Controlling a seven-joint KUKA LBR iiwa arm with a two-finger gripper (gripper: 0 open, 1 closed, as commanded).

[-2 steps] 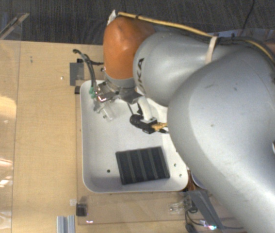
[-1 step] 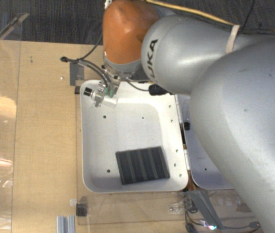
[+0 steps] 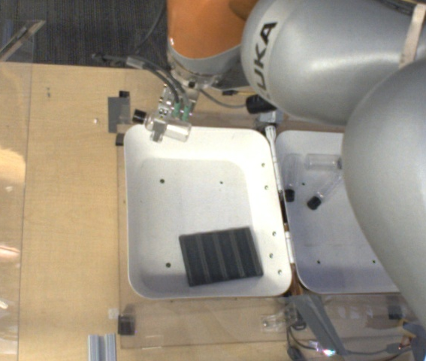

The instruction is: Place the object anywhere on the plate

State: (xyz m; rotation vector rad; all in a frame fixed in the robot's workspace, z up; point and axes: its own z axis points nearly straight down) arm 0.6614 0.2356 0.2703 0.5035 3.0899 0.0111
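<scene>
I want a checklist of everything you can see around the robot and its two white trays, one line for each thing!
Surface: wooden bench bearing two white bins side by side, the left bin and the right bin.
Job's things: a dark ribbed rectangular piece lies flat in the left bin, near its front edge; no plate that I can make out.
Clutter: a small dark bit and a clear item in the right bin.
Grippers: the tool sits over the left bin's back left corner, away from the ribbed piece; too small to judge its state.
Cables: black wires behind the bins.
Surroundings: dark ribbed floor beyond the bench.
</scene>
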